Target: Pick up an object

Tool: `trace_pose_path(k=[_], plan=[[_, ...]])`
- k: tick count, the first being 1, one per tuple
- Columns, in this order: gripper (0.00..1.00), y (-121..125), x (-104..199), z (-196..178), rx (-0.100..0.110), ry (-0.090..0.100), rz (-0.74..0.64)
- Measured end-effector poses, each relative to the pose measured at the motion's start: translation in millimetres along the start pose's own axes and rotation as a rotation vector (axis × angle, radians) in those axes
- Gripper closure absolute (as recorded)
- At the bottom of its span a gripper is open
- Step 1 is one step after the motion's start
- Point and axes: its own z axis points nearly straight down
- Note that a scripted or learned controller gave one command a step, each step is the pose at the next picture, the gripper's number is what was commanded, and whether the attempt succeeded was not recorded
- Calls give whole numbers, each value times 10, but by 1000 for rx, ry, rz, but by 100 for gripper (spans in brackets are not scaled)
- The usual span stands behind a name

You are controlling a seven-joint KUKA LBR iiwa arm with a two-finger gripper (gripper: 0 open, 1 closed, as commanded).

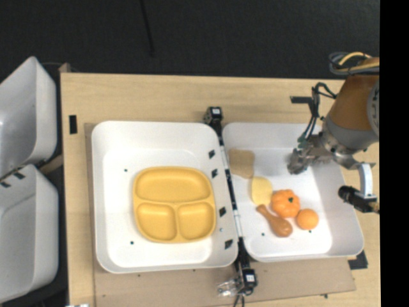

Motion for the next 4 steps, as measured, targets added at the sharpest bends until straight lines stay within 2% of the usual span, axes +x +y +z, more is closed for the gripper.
trace_pose_path(k=[2, 3, 4], plan=[[100, 31, -18, -927, 0, 0, -1], [100, -160, 502, -867, 7, 2, -2], [100, -177, 1016, -785, 7, 3, -3]])
